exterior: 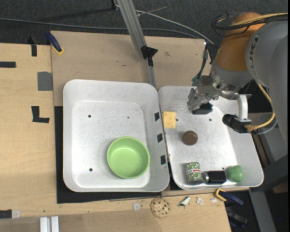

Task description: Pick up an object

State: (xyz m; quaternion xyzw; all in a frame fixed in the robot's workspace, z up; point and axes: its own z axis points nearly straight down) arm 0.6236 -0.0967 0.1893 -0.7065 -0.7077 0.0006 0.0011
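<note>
You had the gripper (200, 105) hanging over the far part of the right bin (245, 154), a little left of that bin's middle, with the grey arm (268, 42) and its orange band (234, 52) coming in from the right. From this high slanted view you could not tell whether the claw was open or closed — it read as one dark lump, and nothing was visibly caught in it.

The things to pick lay in that same right bin. A yellow block (169, 119) sat at the bin's left wall, near the divide between the two bins. A brown round piece (190, 138) rested near the bin's centre, nearer than the gripper and well apart from it. Along the near wall you had three items in a row: a small green-and-white can (193, 172) on the left, a black object (215, 177) just beside it, and a green ball-shaped object (235, 173) touching or nearly touching the black one on the right.

The left bin (82, 100) held a green bowl (128, 157), upright, in its near-right part.

Outside the bins, on the wooden bench (19, 139), a round cookie-like disc (159, 207) lay close to the near edge, with a few small scraps (191, 201) to its right. A metal pole (135, 28) ran down from the far side toward the gap between the bins.
</note>
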